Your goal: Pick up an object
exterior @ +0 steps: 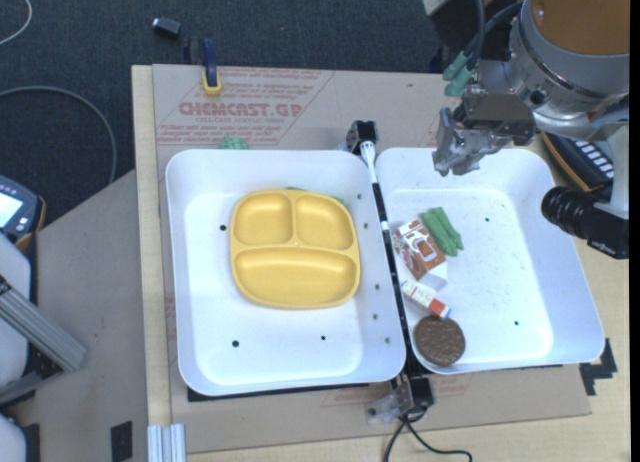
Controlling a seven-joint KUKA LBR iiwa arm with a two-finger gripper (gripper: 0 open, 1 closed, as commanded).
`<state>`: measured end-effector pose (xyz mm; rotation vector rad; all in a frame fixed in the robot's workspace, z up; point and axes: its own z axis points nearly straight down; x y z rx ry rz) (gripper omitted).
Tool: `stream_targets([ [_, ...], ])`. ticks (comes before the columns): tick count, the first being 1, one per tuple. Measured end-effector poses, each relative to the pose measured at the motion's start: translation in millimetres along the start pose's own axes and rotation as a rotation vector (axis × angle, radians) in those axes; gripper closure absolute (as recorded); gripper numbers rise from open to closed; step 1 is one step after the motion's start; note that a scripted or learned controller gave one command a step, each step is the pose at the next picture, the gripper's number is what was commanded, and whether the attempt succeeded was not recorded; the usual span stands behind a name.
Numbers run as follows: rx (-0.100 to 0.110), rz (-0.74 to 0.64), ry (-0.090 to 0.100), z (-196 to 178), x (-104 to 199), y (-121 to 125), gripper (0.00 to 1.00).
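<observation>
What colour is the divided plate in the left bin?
Yellow all over, with three compartments: the divided plate lies in the left bin, clear in the camera view.

A yellow divided plate [295, 248] fills the left white bin [190, 280]; beside it lie a green pod [441, 229], a red-and-white packet [418, 250] and a brown, possibly speckled, disc [440, 340].
</observation>
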<state>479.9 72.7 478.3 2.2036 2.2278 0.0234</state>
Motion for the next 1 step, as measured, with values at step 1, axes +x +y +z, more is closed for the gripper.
stream_targets([
  [1,0.021,0.006,-0.005,33.5,37.5,-1.2,1.0],
])
